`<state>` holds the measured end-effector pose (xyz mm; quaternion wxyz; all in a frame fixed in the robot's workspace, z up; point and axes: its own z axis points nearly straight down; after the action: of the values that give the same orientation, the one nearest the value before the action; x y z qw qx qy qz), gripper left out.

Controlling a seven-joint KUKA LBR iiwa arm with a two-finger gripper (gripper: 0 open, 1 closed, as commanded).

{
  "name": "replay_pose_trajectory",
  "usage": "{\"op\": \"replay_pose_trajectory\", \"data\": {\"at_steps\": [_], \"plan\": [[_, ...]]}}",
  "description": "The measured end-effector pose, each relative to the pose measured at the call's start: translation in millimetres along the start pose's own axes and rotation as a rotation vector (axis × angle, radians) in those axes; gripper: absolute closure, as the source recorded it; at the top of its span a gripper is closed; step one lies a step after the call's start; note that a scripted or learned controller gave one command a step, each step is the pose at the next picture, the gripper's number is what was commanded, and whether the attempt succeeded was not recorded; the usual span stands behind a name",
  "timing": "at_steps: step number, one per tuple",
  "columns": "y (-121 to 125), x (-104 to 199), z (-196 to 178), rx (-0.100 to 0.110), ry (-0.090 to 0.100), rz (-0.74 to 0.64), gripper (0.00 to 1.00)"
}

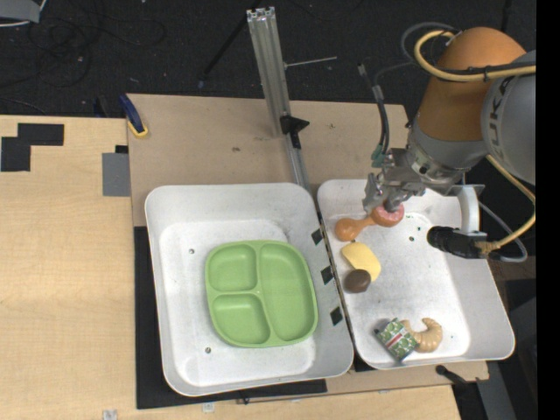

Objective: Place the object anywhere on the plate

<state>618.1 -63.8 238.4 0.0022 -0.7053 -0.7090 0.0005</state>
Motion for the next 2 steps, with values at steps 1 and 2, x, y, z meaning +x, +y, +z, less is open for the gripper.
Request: {"op": "replay_pose_trajectory", "data": {"at_steps": [1,2], "plan": [[-10.1,47.9,13.8,0.002,0.000,0.001,1.00],[-23.4,91.5,20.5,0.002,-0.001,0.001,1.00]]}}
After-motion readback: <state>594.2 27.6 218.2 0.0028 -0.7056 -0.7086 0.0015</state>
